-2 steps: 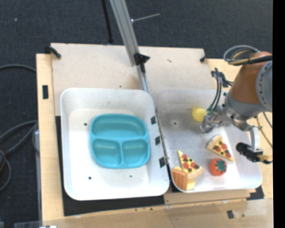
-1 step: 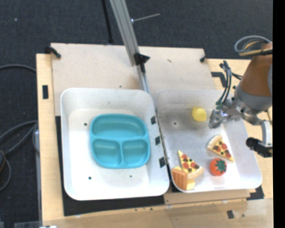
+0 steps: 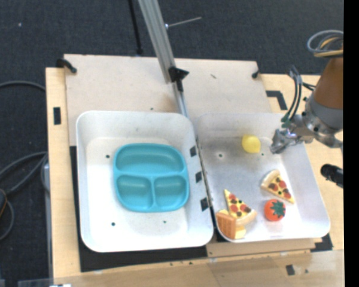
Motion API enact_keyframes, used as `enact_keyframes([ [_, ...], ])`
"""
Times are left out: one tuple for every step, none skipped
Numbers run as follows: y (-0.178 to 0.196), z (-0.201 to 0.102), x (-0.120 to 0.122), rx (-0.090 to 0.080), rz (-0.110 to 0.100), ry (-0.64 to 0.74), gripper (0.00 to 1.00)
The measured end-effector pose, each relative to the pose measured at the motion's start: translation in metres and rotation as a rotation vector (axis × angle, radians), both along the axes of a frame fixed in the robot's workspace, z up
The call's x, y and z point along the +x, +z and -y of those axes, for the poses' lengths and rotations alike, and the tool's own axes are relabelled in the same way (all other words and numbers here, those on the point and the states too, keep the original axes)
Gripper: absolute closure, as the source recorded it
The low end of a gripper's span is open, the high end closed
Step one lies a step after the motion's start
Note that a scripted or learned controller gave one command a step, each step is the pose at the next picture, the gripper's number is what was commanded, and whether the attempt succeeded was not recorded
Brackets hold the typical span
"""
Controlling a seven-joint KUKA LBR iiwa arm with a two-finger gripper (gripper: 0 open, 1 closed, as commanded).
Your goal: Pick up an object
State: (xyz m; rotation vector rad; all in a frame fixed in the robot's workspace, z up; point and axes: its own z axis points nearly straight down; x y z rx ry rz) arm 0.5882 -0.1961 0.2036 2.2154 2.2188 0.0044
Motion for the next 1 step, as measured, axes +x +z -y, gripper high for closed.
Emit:
enact_keyframes([
  [0.0471, 0.0021, 0.0013, 0.000, 0.001, 0.000, 1.00],
])
